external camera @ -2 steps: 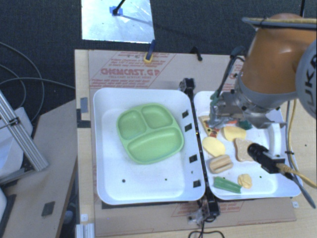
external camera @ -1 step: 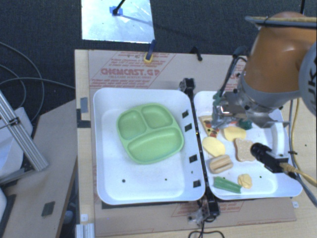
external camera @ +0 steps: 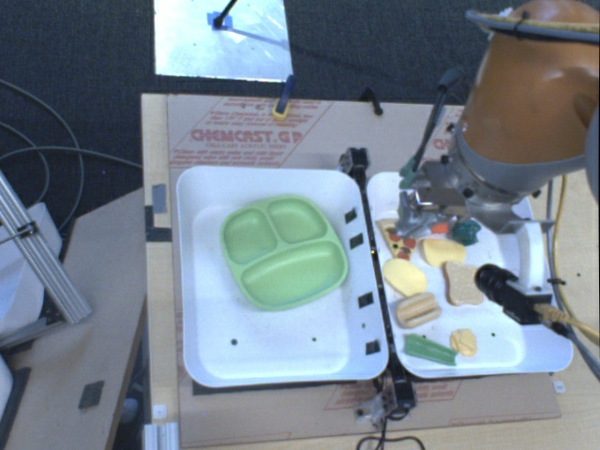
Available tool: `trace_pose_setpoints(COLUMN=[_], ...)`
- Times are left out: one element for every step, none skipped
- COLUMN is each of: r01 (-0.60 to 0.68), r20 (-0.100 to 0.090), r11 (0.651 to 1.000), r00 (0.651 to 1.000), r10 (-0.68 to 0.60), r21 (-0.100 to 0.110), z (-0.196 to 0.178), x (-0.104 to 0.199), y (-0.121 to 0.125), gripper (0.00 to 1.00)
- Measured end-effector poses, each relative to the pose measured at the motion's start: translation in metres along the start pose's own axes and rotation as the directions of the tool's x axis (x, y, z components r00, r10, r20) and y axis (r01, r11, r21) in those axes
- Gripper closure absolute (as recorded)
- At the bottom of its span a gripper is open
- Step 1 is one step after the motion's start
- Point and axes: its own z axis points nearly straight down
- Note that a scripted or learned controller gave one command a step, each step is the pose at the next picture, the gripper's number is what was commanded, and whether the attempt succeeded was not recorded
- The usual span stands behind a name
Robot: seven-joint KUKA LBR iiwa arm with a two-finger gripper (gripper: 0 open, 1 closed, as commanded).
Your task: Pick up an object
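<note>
My gripper (external camera: 409,221) hangs over the back left part of the right bin (external camera: 539,350), just above a pizza-like toy slice (external camera: 394,239) with red dots. Beside it lie a small orange piece (external camera: 439,226) and a teal piece (external camera: 466,230). Further forward are two pale yellow pieces (external camera: 442,251) (external camera: 404,277), a bread slice (external camera: 461,285), a tan roll (external camera: 418,309), a green vegetable (external camera: 429,350) and a yellow corn-like piece (external camera: 463,342). Nothing shows as lifted.
The left bin (external camera: 211,345) holds a green divided plate (external camera: 284,249). A black divider (external camera: 367,251) with clips runs between the bins. The arm's orange body (external camera: 530,73) looms over the right bin's back. A shiny sheet (external camera: 222,26) lies beyond the bench.
</note>
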Motion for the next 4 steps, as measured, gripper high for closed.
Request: trace_pose_setpoints(r01=[0.004, 0.01, 0.011, 0.017], r20=[0.001, 0.001, 0.001, 0.001], r11=[1.0, 1.0, 1.0, 1.0], r00=[1.0, 1.0, 1.0, 1.0], r10=[-0.004, -0.01, -0.011, -0.017], r21=[-0.002, -0.004, -0.003, -0.007], z=[-0.009, -0.02, -0.02, -0.031], x=[-0.001, -0.001, -0.001, -0.001], y=[0.001, 0.002, 0.002, 0.003], gripper=[1.0, 1.0, 0.0, 1.0])
